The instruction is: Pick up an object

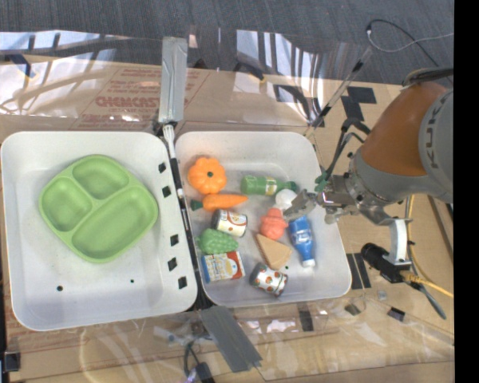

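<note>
The right bin (323, 174) holds several toy foods: an orange pumpkin (207, 175), a carrot (223, 201), a green bottle (262, 185), a small white piece (283, 198), a pink strawberry (273, 223), a blue bottle (302, 241), a tan wedge (275, 252), a green leafy piece (215, 242) and three small cans (232, 223) (222, 266) (268, 279). My gripper (305, 201) hangs low over the bin's right side. It is just above the blue bottle and beside the white piece. Nothing is visibly held in it.
The left bin (24, 278) carries a green divided plate (100, 206). A black-clipped ridge (174, 206) separates the two bins. Cardboard and tape lie on the bench behind and in front of them. The arm's orange-banded wrist (399, 142) looms over the bench right of the bin.
</note>
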`<state>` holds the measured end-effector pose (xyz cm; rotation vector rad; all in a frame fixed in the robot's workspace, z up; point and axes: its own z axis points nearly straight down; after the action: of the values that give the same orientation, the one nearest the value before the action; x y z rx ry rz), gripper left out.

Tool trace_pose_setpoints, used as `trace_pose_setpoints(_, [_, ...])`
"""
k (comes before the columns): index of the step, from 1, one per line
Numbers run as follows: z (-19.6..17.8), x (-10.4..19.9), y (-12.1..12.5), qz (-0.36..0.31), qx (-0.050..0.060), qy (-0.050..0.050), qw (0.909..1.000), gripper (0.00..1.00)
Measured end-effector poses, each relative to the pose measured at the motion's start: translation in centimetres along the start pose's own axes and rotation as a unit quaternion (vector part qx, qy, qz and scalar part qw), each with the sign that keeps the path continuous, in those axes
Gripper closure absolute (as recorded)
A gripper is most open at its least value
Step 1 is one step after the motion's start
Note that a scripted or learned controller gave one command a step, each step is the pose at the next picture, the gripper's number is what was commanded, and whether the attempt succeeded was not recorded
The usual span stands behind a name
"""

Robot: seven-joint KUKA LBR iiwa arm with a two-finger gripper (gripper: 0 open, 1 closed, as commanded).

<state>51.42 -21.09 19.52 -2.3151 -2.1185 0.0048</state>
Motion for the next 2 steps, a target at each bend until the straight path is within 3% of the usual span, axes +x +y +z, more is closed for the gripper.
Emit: trace_pose_setpoints(2, [0.00,0.00,0.00,0.000,0.000,0.000,1.0000,0.00])
